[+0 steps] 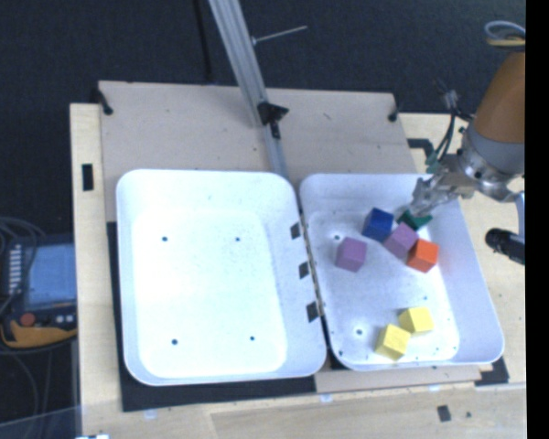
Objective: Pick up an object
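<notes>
The right bin [467, 309] holds several small blocks. A blue cube [378, 224], a purple cube [402, 240] and an orange cube [423, 255] cluster near its upper middle, with a green piece [417, 219] just behind them. Another purple cube [350, 253] lies to their left. Two yellow cubes [417, 319] [393, 340] rest near the front. My gripper [425, 199] hangs over the bin's upper right, directly above the green piece and close to the cluster. Nothing shows between its tips.
The left bin [133, 245] lies beside the right one, split by a hinged divider [307, 268]. A slanted metal rail [242, 58] rises behind the bins. A blue device with cables [41, 282] sits off the bench to the left.
</notes>
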You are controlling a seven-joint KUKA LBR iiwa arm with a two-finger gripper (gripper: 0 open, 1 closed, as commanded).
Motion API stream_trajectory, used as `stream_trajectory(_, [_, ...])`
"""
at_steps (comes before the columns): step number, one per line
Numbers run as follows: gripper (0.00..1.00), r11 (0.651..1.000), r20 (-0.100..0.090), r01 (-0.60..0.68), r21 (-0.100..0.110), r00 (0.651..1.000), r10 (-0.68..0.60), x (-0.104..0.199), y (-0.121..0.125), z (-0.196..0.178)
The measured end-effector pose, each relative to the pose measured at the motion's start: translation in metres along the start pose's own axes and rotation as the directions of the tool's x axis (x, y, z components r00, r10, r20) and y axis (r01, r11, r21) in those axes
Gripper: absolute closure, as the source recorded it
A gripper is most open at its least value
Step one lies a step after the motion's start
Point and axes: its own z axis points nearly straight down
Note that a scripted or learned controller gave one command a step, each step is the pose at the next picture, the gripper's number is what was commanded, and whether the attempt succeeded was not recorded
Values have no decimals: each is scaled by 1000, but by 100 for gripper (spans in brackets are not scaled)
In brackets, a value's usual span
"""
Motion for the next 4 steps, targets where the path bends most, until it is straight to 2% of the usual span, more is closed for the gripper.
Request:
stream_trajectory(2, [100, 1000, -2, 5, -1, 1000, -5, 105, 5, -28])
stream_trajectory(4, [100, 1000, -4, 6, 1, 1000, -6, 223, 5, -40])
